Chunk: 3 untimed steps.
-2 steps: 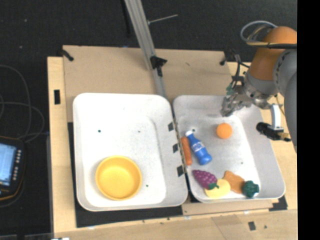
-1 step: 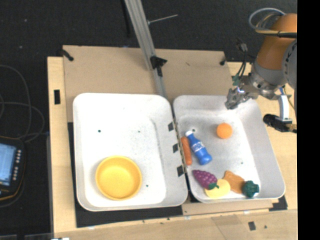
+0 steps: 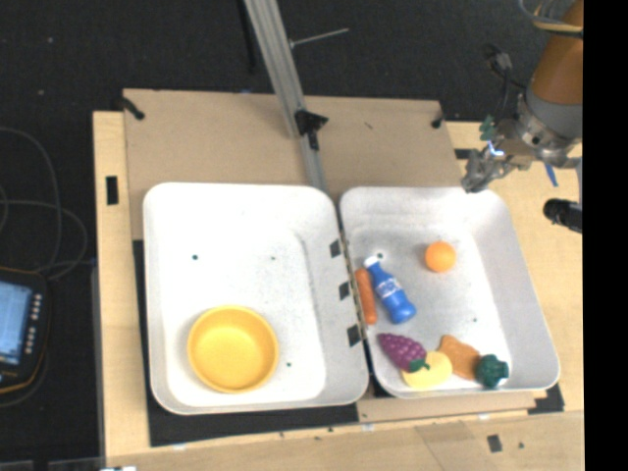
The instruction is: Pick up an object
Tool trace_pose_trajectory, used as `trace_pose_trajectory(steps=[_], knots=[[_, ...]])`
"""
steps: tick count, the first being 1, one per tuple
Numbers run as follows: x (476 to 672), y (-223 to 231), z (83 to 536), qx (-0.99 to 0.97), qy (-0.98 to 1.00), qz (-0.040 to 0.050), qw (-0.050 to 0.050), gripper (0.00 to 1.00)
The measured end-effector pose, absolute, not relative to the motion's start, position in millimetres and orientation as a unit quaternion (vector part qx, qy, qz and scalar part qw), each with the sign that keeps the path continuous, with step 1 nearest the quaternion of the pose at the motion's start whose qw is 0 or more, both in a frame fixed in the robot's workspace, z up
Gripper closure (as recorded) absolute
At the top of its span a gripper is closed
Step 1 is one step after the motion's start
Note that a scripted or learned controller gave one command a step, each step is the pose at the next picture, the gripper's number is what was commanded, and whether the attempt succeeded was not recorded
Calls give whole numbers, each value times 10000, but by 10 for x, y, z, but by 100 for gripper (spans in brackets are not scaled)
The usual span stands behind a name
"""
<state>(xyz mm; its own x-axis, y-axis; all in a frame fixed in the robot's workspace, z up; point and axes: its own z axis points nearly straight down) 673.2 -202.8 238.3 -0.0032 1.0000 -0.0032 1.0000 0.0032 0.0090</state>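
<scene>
The gripper [image 3: 478, 177] hangs above the right bin's [image 3: 510, 232] far corner, I cannot tell its opening, so it should move toward the orange ball [image 3: 441, 256], lying apart from other toys, and descend straight.

We are looking at a robotics lab: a plywood counter [image 3: 245, 116] is carrying two white bins [image 3: 167, 224] of toy food, a metal camera pole [image 3: 280, 57] is rising behind, and a control pendant [image 3: 15, 327] with cables is lying at left.
</scene>
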Motion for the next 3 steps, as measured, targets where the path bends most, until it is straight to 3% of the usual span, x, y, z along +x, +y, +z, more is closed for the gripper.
trace_pose_trajectory(steps=[1, 3], knots=[[6743, -2047, 2937, 7057, 7085, 20, 41, 100], [6369, -1236, 2682, 7058, 7084, -5, 0, 100]])
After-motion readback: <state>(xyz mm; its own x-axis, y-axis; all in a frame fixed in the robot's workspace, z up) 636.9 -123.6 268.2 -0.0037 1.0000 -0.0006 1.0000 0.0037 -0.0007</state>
